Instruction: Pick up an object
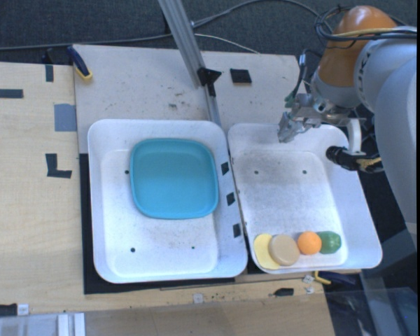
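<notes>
- The table [28, 208] carries two shallow white bins side by side, with dark tape marks on its pale top.
- The left bin [112, 257] holds one thing, a turquoise square plate [173, 178], lying flat toward the bin's far side.
- The right bin [350, 208] is bare across its middle; its contents are bunched along the near edge.
- The arm [385, 68] reaches in from the right, its orange band high above the wrist, and ends over the far rim of the right bin.
- The gripper [292, 129] hangs at that far corner, pointing down toward the bin floor and well apart from every object. Whether it is apart or together I cannot tell; it is too small and dark against the arm, and nothing is seen in it.
- Four small things sit in a row at the near edge: a yellow disc [263, 249], a tan round piece [285, 250] overlapping it, an orange ball [309, 243] just beside that, and a green piece [330, 241] touching the ball on its right.
- The step in hand looks like the approach: no pick has been made.
- The next move calls for travel across the bin to the near edge, then a descent on one piece. The crowding and the bin wall leave little room, so an end piece looks the easier choice.
</notes>
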`<move>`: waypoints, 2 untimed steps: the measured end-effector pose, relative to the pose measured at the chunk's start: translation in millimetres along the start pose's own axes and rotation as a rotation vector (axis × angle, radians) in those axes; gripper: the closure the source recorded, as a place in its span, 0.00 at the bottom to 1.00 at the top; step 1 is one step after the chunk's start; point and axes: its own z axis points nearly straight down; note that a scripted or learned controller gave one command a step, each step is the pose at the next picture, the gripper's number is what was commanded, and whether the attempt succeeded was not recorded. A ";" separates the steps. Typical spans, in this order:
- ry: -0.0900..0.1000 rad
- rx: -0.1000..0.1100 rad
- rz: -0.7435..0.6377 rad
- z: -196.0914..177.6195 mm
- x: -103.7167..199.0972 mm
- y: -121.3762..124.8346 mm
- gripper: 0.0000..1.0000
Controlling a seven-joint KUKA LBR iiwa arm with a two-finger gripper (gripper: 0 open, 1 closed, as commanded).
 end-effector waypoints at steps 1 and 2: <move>0.001 0.002 0.000 -42.5 0.3 0.9 1.00; 0.002 0.004 -0.003 -56.1 41.7 -20.5 1.00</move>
